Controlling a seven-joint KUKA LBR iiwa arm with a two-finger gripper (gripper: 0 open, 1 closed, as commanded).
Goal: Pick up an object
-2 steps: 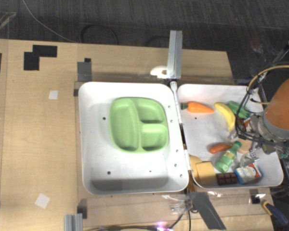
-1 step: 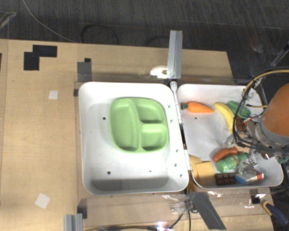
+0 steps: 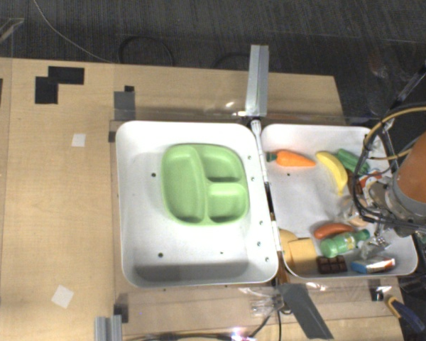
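Camera view: tool [image 3: 375,241] sat low in right bin [image 3: 298,204], just beside green bottle [image 3: 344,244]; grip state impossible to tell. Carrot [image 3: 295,159], banana [image 3: 333,170] lay nearby. Green tray [image 3: 203,184] rested in left bin [image 3: 138,212].

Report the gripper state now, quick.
Gripper: cannot be told. It sits low in the right bin, beside the green bottle.
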